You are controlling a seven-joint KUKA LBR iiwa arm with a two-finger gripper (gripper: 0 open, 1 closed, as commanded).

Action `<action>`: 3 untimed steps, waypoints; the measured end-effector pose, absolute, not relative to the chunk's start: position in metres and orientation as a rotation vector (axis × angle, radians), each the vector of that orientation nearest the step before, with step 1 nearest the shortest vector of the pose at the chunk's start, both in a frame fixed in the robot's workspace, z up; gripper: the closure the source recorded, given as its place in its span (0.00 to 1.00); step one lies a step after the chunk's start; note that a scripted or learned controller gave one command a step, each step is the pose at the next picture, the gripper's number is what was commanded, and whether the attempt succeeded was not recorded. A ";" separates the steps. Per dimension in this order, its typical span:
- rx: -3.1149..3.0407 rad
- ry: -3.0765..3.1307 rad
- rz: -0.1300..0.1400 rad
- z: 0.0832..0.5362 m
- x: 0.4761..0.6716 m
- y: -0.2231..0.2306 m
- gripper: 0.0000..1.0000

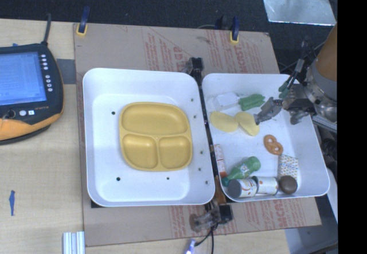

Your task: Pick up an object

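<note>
the gripper [282, 110] hangs over the right bin [304, 155] near its right edge, fingers spread open with nothing between them. just beside its left finger lie two yellow pieces [235, 122] and a green piece [251, 101]. a pretzel [273, 144] lies below. the yellow tray [156, 135] sits in the left bin [103, 132].

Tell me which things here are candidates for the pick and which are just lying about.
Pick candidates, all in the right bin:
- green item
- two yellow pieces
- pretzel
- green bottle
- can
- patterned cup
The hand hangs over this bin.

Lying about:
- yellow divided tray in the left bin
- tablet
- clamps
</note>
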State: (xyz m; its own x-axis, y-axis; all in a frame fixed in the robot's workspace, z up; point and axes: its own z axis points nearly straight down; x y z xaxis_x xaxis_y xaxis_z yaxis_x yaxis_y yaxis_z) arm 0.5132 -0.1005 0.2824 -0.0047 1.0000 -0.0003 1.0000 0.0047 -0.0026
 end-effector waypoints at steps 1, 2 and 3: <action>-2.212 -2.223 0.009 0.120 0.530 -0.145 0.00; -2.214 -2.227 0.005 0.092 0.574 -0.144 0.00; -2.218 -2.224 0.001 0.093 0.657 -0.183 0.00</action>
